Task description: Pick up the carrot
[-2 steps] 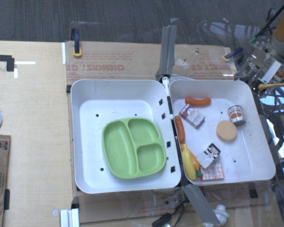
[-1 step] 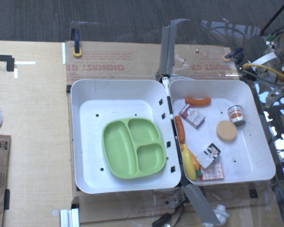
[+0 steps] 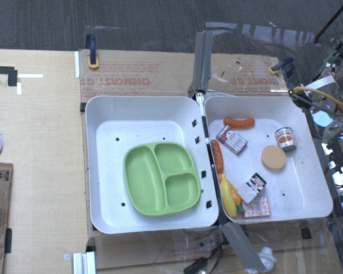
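Carrot (image 3: 235, 197) lies in right bin (image 3: 308, 170), bottom-left corner, beside banana (image 3: 226, 196). Green 3-section plate (image 3: 162, 177) in left bin (image 3: 103, 153). Claw state: cannot tell.

- I had one fixed camera, mounted above the bench (image 3: 34, 124) and looking down at a slant.
- It faced the far edge, so the dark floor ran along the top of the frame.
- It sat far enough back to take in the left bin (image 3: 100, 153) and the right bin (image 3: 308, 170) whole, near the middle.
- Bare bench filled the left; cables and arm hardware (image 3: 326, 96) crowded the right.
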Controlling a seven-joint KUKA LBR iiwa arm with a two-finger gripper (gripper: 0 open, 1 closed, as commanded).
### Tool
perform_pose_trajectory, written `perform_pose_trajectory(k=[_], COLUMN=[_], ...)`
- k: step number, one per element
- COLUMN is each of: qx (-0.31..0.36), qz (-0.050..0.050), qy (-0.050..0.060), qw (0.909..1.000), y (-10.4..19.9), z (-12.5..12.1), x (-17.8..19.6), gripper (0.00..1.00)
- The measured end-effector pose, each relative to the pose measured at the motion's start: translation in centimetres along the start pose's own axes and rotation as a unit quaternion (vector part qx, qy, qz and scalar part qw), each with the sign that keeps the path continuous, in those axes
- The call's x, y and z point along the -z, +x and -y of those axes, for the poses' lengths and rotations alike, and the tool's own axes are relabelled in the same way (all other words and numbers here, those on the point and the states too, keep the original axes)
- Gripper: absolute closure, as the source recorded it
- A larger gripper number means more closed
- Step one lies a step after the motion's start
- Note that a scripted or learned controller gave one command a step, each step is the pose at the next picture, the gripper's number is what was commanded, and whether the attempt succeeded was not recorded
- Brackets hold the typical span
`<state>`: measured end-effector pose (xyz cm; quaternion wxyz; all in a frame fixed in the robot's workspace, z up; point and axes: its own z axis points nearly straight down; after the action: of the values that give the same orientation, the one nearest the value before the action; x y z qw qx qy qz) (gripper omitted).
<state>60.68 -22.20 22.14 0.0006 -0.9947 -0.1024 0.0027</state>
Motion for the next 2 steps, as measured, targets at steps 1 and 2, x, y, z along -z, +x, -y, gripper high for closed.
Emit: perform_pose_trajectory(k=[1,2], qx=[0.007,0.008], qz=[-0.007,-0.005], qy=[0.003,0.003], qw=[1.0000,1.0000], y=[1.79,1.69], z=[0.33,0.28], x=[-12.47,-11.59], gripper=[0.00,1.00])
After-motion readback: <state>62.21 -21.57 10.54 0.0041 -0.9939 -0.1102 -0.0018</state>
